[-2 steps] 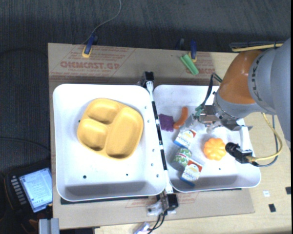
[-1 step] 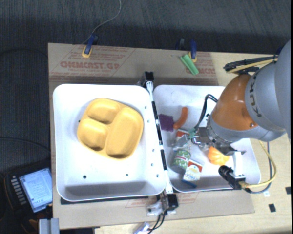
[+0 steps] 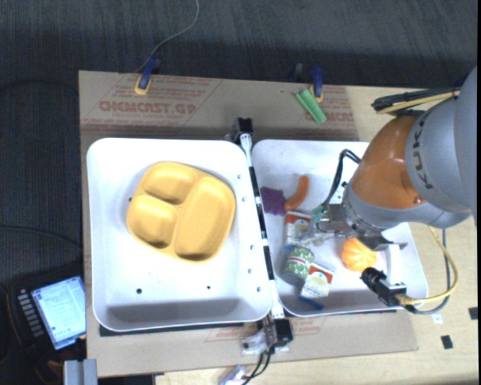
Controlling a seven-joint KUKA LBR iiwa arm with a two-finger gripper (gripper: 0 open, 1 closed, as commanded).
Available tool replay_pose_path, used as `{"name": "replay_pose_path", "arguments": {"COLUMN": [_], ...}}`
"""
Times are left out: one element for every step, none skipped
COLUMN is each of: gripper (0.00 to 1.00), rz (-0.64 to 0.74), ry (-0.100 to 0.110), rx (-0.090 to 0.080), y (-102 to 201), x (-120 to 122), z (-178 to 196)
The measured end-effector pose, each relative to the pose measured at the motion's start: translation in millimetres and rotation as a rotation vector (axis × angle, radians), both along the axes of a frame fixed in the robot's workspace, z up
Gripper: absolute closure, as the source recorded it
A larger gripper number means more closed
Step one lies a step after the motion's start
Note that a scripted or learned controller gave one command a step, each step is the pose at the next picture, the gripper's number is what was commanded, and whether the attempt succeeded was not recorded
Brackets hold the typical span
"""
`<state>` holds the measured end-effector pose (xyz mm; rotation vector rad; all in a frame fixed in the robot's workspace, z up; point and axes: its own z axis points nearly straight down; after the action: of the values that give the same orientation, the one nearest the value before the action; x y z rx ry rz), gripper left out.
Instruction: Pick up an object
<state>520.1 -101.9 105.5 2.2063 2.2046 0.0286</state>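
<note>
over the right bin point(image 3: 417, 257) the gripper point(image 3: 327, 220) hangs (fingers apart) beside a small carton point(image 3: 298, 228)

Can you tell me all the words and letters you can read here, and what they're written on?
"CHEMCAST GP", or close to it: faint red print on the brown board behind the left bin.
"KU": black letters on the arm; the rest is cut off.
Small packets in the right bin: print too blurred to read.
</note>
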Motion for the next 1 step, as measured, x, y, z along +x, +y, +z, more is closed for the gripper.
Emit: {"name": "replay_pose_path", "arguments": {"gripper": [1.0], "rz": [0.002], "ry": [0.025], "rx": [0.001], "y": [20.1], "x": [57.6], "z": [132.6]}}
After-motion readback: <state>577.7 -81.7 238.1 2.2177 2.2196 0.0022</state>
